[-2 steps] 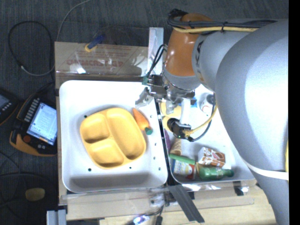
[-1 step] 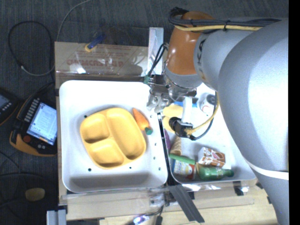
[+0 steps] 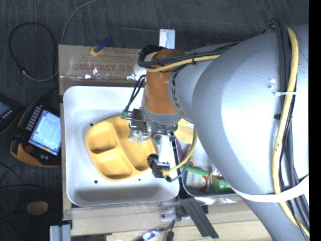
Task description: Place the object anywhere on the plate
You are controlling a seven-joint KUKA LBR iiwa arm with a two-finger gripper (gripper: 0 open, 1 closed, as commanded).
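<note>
Looming grey, my arm point(image 3: 241, 109) hangs my gripper point(image 3: 145, 134) over the yellow plate's point(image 3: 108, 149) right edge in the left bin point(image 3: 75, 134); grip and object unclear, so I should release low, over a compartment.

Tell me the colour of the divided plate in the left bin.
Yellow plate, seen in the camera view.
</note>
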